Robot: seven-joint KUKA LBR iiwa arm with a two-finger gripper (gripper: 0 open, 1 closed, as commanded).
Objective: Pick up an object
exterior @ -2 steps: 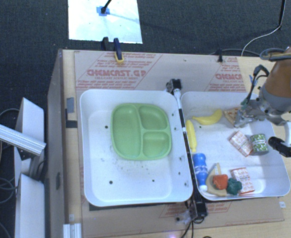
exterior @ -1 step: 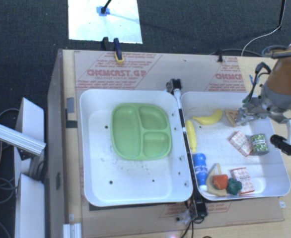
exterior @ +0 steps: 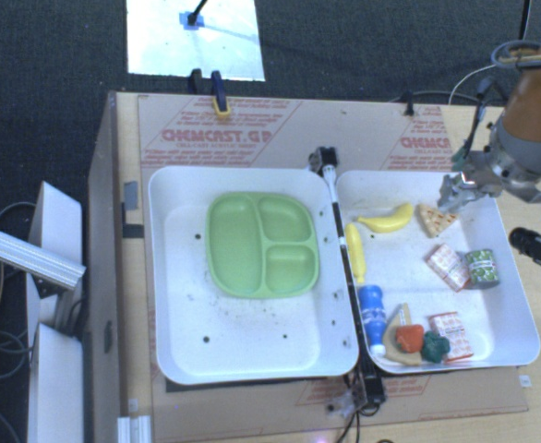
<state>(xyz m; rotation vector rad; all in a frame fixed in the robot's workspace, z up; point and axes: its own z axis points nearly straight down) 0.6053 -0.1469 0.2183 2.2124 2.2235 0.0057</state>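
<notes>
My gripper hangs over the far edge of the right bin, just above a tan wedge-shaped piece. To its left lies a yellow banana. A second yellow piece and a blue bottle lie along the bin's left wall. A red-and-white carton and a green can sit mid-bin. At the near edge are an orange-red item, a green item and another red-and-white packet.
The left bin holds a green divided plate. A divider rail runs between the bins. The grey arm with its orange band comes in from the right. A black part sticks in at the right edge.
</notes>
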